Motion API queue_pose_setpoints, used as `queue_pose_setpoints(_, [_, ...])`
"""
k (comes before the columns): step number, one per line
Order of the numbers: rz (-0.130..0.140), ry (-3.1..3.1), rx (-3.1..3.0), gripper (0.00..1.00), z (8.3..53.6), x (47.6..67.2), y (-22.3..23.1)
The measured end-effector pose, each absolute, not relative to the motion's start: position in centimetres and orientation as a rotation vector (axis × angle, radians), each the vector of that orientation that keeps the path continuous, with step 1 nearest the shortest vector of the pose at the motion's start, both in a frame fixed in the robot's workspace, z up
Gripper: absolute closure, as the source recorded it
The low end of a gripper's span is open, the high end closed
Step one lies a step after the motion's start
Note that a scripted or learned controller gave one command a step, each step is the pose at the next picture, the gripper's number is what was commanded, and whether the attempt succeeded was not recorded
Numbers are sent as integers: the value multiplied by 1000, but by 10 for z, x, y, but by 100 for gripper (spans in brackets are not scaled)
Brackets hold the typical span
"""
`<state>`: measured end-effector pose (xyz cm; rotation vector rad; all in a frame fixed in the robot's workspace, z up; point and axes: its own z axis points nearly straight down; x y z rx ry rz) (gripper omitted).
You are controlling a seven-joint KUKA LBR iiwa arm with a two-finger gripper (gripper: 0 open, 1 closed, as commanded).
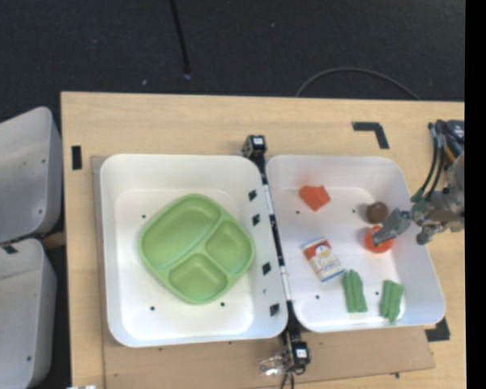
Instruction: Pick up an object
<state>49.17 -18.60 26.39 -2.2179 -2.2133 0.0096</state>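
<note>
Two green pieces, one plate

We saw even, fairly bright overhead light. The white bins glared nearly featureless, shadows stayed faint, and the dark floor lost detail. The whole picture looked soft and slightly grainy, small items blurred.

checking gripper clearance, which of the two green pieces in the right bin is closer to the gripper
The right-hand green piece, near the bin's right wall. It lies closer to the gripper than the left green piece.
</note>
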Motion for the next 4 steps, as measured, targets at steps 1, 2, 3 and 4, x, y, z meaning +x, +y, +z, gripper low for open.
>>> queue_pose_setpoints(1, [0,-2224,-2221,0,270,494,-185])
queue_pose_setpoints(2, [5,-2218,-2220,0,208,498,-189])
queue_pose_setpoints(3, [3,-2217,-2224,0,148,505,-190])
queue_pose_setpoints(4, [-3,-2218,-2227,0,101,507,-191])
